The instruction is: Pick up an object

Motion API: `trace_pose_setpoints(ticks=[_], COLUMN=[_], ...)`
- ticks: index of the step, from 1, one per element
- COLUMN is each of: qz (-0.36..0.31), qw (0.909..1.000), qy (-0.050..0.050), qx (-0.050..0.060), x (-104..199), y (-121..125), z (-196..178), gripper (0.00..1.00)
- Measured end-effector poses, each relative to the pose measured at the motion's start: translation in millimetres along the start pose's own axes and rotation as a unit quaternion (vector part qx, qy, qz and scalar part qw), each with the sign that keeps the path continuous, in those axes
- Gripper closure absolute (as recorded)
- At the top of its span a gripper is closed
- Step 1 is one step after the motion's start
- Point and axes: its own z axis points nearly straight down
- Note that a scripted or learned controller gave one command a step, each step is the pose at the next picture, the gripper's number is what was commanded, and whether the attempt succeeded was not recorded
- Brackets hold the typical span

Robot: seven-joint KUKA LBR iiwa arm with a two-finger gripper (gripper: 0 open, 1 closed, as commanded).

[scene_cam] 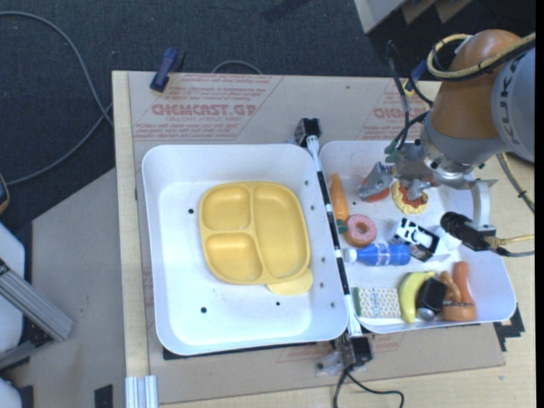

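Arm: the grey arm [476, 100] is reaching in from the right over the right bin [501, 272].
Gripper: the gripper [387, 181] is hanging above the bin's upper part; the jaws are looking slightly apart with nothing between them.
Nearest thing: a small yellow and red toy [411, 196] is lying just right of the fingertips, touching or nearly so.
Carrot: an orange carrot [339, 197] is lying left of the gripper, its long axis running along the dividing wall.
Others: a pink donut [361, 229], a blue bottle [382, 254] and a banana [410, 295] are sitting lower down, well apart from the gripper.
Room: the bin's upper strip is looking open; the lower half is looking crowded, so a descent there is risking bumps.
Left bin: a yellow tray [254, 233] is resting in the left bin [161, 253].
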Motion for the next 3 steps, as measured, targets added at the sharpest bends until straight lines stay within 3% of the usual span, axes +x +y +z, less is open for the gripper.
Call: trace_pose_setpoints(ticks=[1, 2, 3], qz=[0.000, 0.000, -0.001], qw=[1.0000, 1.0000, 1.0000], qy=[-0.001, -0.001, 0.000], qx=[-0.006, -0.003, -0.003], x=[-39, -39, 59], y=[48, 46, 73], z=[78, 72, -19], gripper=[0.00, 1.00, 1.00])
